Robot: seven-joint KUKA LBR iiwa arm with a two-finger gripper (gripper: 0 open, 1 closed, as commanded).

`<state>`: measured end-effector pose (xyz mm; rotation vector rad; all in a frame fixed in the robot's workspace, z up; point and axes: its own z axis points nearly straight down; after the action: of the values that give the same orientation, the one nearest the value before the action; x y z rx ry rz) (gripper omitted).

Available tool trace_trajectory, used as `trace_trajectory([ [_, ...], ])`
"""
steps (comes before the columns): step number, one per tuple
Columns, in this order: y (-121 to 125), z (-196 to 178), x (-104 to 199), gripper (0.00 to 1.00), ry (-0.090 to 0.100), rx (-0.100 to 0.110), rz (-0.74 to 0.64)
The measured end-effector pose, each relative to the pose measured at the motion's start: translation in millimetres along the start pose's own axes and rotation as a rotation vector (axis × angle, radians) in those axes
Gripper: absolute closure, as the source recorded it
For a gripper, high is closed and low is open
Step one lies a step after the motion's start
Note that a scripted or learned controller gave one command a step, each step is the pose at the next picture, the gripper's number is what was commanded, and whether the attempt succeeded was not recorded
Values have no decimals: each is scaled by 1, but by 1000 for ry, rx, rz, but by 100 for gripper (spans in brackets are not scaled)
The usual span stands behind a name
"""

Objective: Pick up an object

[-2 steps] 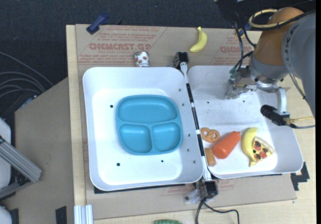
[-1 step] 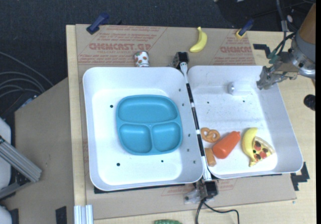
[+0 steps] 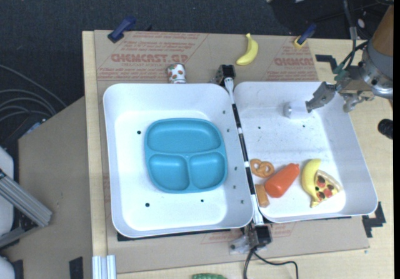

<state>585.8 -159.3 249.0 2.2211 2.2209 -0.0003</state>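
From the camera view, you are at the approach step: the gripper point(image 3: 326, 97) hangs over the far part of the right bin point(image 3: 353, 146), with nothing between its fingers; whether they are spread or pressed together you cannot tell. The things to pick lie along that bin's near side: pretzel point(image 3: 260, 167), carrot point(image 3: 281, 180), banana point(image 3: 310, 175) and pizza slice point(image 3: 325, 186), packed close. Your next move, I judge, calls for travel toward the near wall and a descent. The carrot sits clear of the walls; the pizza slice touches the banana. The left bin point(image 3: 119, 146) holds a blue tray point(image 3: 185, 154).
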Motion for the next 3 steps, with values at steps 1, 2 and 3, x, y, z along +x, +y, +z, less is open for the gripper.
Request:
trace_trajectory([
  [1, 21, 124, -40, 0, 2, 6, 1],
  [2, 24, 111, -40, 100, 0, -1, 0],
  [3, 24, 101, -40, 100, -1, -3, 0],
])
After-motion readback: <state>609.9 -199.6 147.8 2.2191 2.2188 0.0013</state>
